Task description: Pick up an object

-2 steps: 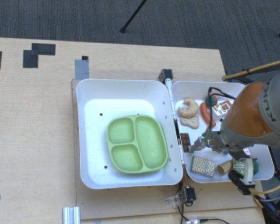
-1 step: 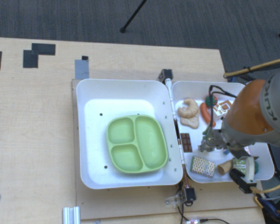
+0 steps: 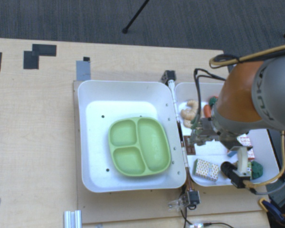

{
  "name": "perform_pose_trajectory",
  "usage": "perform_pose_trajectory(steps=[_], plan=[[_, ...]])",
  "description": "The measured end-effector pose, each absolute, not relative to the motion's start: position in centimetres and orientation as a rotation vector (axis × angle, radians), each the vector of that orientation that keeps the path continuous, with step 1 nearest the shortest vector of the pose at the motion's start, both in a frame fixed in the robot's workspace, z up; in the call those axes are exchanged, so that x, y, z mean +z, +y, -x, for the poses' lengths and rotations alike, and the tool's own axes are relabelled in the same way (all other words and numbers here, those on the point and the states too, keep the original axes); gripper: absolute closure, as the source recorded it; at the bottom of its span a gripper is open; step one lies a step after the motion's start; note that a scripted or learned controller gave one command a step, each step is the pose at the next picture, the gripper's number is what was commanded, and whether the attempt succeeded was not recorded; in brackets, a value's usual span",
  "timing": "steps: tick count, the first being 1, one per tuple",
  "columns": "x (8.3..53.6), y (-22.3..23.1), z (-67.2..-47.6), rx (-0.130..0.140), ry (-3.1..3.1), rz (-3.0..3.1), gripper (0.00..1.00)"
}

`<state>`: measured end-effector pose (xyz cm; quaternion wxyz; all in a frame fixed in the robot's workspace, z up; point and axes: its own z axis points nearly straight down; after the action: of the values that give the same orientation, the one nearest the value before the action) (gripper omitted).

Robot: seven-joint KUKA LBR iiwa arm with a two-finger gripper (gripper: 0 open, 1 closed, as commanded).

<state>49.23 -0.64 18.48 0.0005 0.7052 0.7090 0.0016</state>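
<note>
Pincer (image 3: 195, 136) low in right bin (image 3: 218, 183), close to its left wall (grip width impossible to tell from above). Toward the view's top, near it: pale beige lump (image 3: 189, 110), small orange piece (image 3: 207, 111). Below it, near: speckled block (image 3: 205, 169). Farther right: red-and-white packet (image 3: 245, 140), green lump (image 3: 257, 169). In left bin (image 3: 85, 127): green divided plate (image 3: 140, 146).
</note>
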Motion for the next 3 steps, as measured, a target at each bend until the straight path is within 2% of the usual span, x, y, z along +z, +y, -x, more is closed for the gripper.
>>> perform_pose_trajectory(steps=[1, 2, 3], plan=[[20.0, -4.2, -51.3, 0.002, 2.224, -2.216, 1.0], [19.9, -4.2, -51.3, 0.002, 2.225, -2.216, 0.0], [8.8, -9.4, -48.9, 0.01, 2.221, -2.215, 0.0]])
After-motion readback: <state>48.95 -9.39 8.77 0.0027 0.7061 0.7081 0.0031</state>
